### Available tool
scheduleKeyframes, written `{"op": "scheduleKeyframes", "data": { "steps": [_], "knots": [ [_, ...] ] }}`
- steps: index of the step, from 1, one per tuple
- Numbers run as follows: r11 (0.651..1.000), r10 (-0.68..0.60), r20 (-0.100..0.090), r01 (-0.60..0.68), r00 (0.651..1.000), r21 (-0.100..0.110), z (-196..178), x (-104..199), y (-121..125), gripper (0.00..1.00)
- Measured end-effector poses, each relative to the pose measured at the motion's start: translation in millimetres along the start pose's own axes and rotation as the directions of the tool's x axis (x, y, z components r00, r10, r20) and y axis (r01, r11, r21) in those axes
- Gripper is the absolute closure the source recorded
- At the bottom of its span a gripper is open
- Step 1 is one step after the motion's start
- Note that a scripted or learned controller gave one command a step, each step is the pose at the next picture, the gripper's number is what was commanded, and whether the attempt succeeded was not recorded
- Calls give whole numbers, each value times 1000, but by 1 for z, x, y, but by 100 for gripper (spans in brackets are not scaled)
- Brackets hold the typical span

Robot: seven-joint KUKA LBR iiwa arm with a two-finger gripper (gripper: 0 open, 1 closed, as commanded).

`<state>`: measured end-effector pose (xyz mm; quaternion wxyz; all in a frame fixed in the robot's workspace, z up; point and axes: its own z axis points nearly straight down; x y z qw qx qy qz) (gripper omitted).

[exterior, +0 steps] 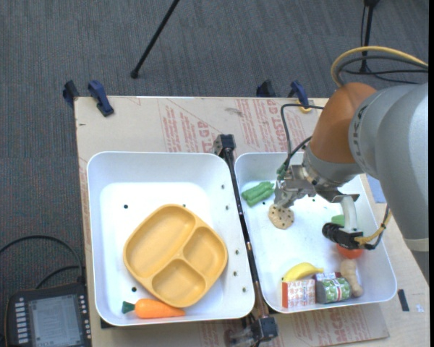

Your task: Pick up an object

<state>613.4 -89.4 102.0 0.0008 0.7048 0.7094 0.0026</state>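
My gripper [285, 196] hangs low in the right bin [264, 166], near its left-centre. Directly under its tip, on the bin floor, lies a round tan cookie [281, 217] with dark chips. A green pea pod [257, 192] rests just left of the gripper. Near the front wall sit a yellow banana [302, 270], a small red-and-white carton [298, 293] and a green can [333, 289]. A red-orange round piece [351, 250] and a beige piece [353, 277] lie by the right wall.
The left bin [101, 194] holds a yellow divided plate [175, 254] and an orange carrot [158, 309] at its front wall. A ridge [240, 215] separates the bins. Clamps grip the board's back edge. The arm's cable and a black fitting [336, 231] hang over the right bin.
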Motion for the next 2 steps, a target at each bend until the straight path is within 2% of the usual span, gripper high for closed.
{"op": "scheduleKeyframes", "data": {
  "steps": [1, 2],
  "knots": [
    [1000, -1, 0, 1, 1000, 0, 0, 0, 0, 0],
    [1000, -5, 0, 5, 1000, 2, -10, 0, 0, 100]
  ]
}}
